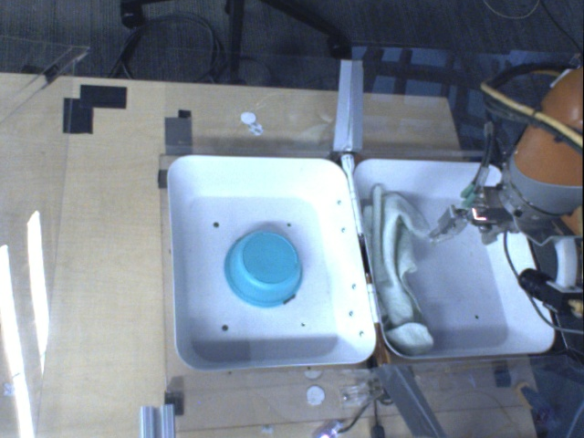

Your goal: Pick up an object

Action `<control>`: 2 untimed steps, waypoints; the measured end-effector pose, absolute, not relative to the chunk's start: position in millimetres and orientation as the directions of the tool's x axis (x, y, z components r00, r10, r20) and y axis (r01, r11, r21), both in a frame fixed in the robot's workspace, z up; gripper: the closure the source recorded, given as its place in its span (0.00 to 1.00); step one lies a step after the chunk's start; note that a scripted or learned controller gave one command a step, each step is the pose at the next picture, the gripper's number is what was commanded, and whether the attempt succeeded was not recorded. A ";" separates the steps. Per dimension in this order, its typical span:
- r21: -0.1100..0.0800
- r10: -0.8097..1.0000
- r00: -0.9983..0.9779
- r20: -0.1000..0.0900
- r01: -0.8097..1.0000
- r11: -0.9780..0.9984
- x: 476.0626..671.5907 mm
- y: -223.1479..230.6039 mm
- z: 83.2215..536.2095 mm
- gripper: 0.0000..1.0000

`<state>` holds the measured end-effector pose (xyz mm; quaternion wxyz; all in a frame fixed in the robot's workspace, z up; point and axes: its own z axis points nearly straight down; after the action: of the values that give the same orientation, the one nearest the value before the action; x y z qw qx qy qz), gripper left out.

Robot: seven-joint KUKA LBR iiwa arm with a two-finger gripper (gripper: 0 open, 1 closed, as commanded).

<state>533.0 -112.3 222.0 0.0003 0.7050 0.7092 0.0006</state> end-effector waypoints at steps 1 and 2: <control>0.006 1.000 -0.019 -0.001 1.000 0.019 637.6 -107.2 96.3 0.00; 0.010 1.000 -0.022 -0.001 1.000 0.022 639.3 -105.5 107.3 1.00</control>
<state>639.3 -105.5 107.3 0.0038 0.6993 0.7148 0.0034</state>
